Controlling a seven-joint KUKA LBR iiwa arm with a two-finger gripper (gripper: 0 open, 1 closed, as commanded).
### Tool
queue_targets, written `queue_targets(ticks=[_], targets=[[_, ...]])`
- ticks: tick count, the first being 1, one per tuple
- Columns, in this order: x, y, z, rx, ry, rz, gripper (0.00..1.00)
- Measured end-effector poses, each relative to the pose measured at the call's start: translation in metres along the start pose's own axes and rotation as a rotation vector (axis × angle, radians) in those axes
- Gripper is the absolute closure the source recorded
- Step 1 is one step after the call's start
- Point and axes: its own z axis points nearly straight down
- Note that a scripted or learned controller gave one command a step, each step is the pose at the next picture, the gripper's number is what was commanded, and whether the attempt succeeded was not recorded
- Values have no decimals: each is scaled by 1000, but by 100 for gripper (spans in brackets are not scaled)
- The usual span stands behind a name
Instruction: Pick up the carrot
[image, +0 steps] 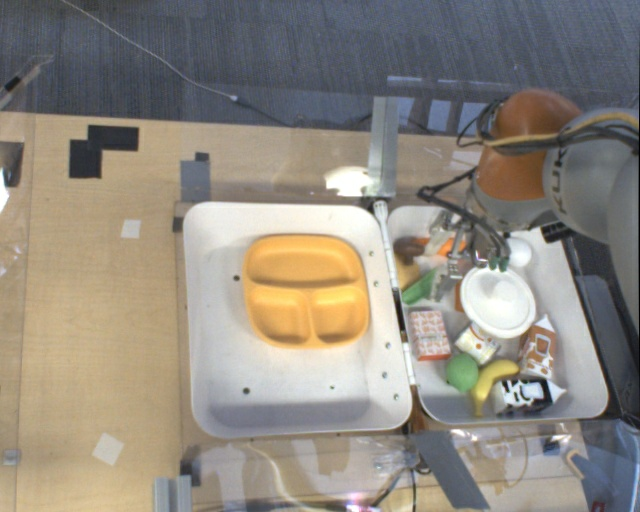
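Note:
The carrot (438, 243) shows as a small orange piece at the back of the right bin (590, 385), partly hidden by the gripper. The gripper (456, 246) hangs below the orange wrist band (520, 150) and reaches down into the back of that bin, right over and beside the carrot. Dark cables and the wrist body cover much of it. I cannot make out whether anything is held.
A white bowl (497, 300) sits just in front of the gripper. Around it lie a green item (418, 288), a patterned red box (429, 333), a green ball (462, 372), a banana (492, 380) and a brown carton (538, 350). The left bin (215, 380) holds a yellow divided plate (305, 290).

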Motion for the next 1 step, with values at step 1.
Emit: queue_targets(ticks=[1], targets=[[3, 6, 0, -15, 2, 417, 0]])
